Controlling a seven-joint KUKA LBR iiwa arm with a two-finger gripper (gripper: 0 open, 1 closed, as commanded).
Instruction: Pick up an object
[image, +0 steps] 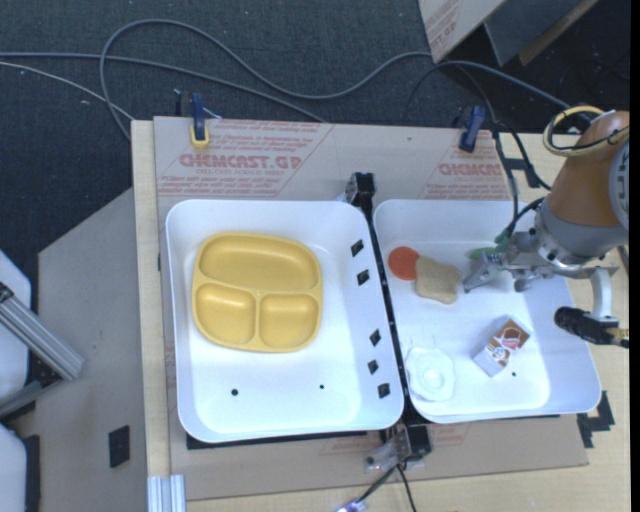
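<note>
A: What sits in the right bin (570, 395)?

B: Four things on smooth white plastic. An orange disc (403, 262), flat and round, lies near the divider. Touching its right side is a tan sponge-like block (437, 280), matte, with rounded corners, roughly wedge-shaped. Lower down lies a white round lid (432, 374), glossy, nearly the same colour as the bin floor. To the right of that is a small carton (501, 347), boxy, white with brown and red print.

A: And the left bin (190, 300)?

B: A yellow divided plate (258, 291), moulded plastic with soft rounded edges, one long compartment at the top and two smaller ones below. Black markers dot the bin's right wall.

A: Which way do the pieces point?

B: The tan block's long axis runs from upper left to lower right, its wider end toward the gripper (478, 270). The carton lies on a diagonal, long axis from lower left to upper right. The disc and the lid are round, so they have no heading.

A: Where is the arm?

B: It comes in from the right; the orange band is above a grey wrist, over the right bin's upper part. The gripper is a metal, angular piece just right of the tan block, low over the bin floor.

A: Are the fingers spread or pressed together?

B: I cannot tell; the metal parts blur together at that size. Nothing is visibly between them.

A: What is under the bins?

B: A brown cardboard sheet (260, 160) with red printing, clipped at the top by blue clamps.
</note>
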